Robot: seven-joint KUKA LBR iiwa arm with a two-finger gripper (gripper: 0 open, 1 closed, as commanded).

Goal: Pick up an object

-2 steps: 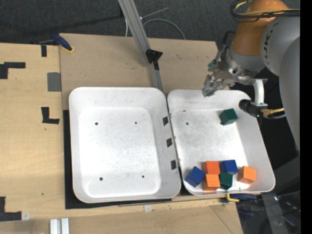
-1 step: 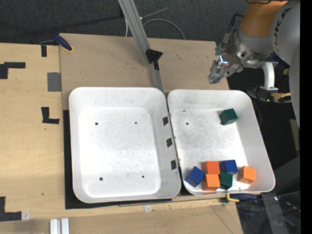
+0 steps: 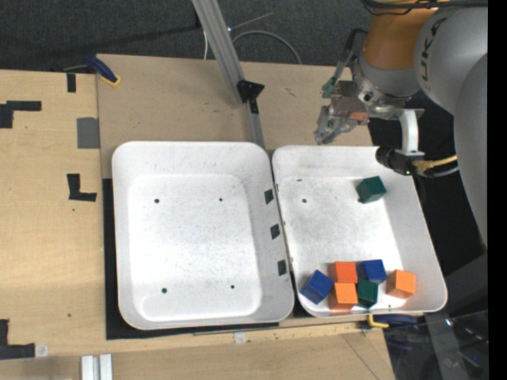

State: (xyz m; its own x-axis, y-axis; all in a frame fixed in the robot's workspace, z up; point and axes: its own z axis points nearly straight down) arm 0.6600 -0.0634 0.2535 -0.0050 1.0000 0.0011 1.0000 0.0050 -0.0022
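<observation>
Arm: grey KUKA arm with orange band (image 3: 404, 34) comes in from 3 o'clock, wrist over the bench at about 1 o'clock.
Gripper: two-finger gripper (image 3: 326, 133) hangs just past the far rim of the right bin, tips aimed down toward 7 o'clock. Nothing seen between the fingers. How wide they stand: cannot tell, too blurred.
Right bin: shallow white plastic bin (image 3: 412, 212), speckled floor, holds all the blocks.
Green block, alone: small dark green cube (image 3: 370, 189) in the bin's far part, about 1 o'clock from bin centre, well apart from the rest. Sits flat, turned a little off the bin walls; near-cubic, no clear long axis.
Cluster: near edge of the right bin, at 6 o'clock. Blue cube (image 3: 317, 286) at its 9 o'clock end, turned corner-on. Orange cube (image 3: 344, 271) and second orange cube (image 3: 344, 294) touching each other. Second blue cube (image 3: 372, 270) just beside them, second dark green cube (image 3: 367, 292) below it. Third orange cube (image 3: 402, 283) at the 3 o'clock end.
Left bin: matching white bin (image 3: 190, 228), touching the right bin's side.
Pole: grey metal bar (image 3: 226, 46) slanting from 12 o'clock down to between the bins.
</observation>
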